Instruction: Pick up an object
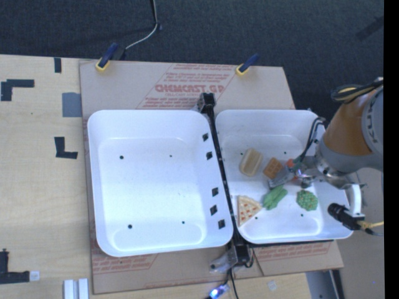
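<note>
Camera view: the grey arm (355, 136) with its orange band reaches in from the right over the right bin (249, 122), beside the left bin (149, 179). Its gripper (288, 174) hangs low among the toys; whether it is spread or pinching, I cannot tell. Just left lie a tan bread piece (250, 162) and an orange waffle (273, 167). Nearer sit a pizza slice (247, 208), a green pickle (274, 197) and a green broccoli (307, 200).

Pincer (292, 174) tips blurred, small; arm (355, 136) cut off at right edge.
</note>
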`<state>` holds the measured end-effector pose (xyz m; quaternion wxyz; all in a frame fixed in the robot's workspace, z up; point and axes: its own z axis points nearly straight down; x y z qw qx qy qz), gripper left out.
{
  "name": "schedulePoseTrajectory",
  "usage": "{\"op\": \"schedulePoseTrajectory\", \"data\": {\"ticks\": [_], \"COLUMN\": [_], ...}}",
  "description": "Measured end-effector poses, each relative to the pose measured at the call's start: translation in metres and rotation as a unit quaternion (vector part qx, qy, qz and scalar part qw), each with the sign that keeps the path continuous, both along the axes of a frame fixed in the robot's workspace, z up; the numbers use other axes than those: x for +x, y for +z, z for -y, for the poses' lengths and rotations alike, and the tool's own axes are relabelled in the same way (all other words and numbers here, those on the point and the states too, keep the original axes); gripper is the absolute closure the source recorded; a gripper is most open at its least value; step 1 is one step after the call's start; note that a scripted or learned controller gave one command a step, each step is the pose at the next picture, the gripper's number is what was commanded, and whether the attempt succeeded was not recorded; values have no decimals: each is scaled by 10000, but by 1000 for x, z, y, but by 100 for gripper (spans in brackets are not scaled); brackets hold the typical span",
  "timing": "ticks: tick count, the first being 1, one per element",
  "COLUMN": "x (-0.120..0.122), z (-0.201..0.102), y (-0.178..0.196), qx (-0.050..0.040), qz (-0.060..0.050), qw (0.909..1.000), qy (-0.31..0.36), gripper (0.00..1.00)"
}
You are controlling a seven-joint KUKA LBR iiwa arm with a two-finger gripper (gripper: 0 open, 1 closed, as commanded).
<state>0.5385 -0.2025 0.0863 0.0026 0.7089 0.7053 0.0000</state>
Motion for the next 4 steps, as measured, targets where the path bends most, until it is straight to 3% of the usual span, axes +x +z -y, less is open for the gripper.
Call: {"op": "schedulePoseTrajectory", "data": {"ticks": [1, 2, 3, 4], "x": [97, 114, 112, 82], "z": [-30, -24, -25, -104], "y": [-1, -1, 8, 104], "qx": [6, 18, 14, 33], "qz": [20, -20, -40, 5], "qw": [10000, 10000, 10000, 10000], "qy": [57, 39, 44, 63], "gripper": [0, 0, 100, 100]}}
